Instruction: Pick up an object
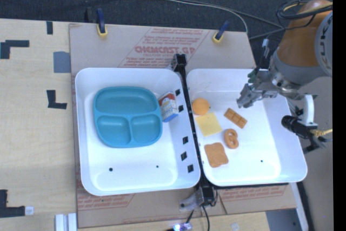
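My end effector (244, 101) hangs low over the right bin (281, 165), near its far edge, so I can drop onto the small food pieces; whether it is wide or narrow I cannot tell from this slant. Closest is the brown cracker (235, 118), just beside me. The pretzel (231, 138), cheese slice (208, 124), orange (200, 106) and toast (216, 154) crowd toward the divider. The left bin (86, 116) carries a blue tray (128, 116) and what looks like a small can (168, 106).

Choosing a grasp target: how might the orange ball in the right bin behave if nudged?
The orange ball looks round, so it would likely roll. It touches the yellow slice and sits near the bin wall, which may stop it.
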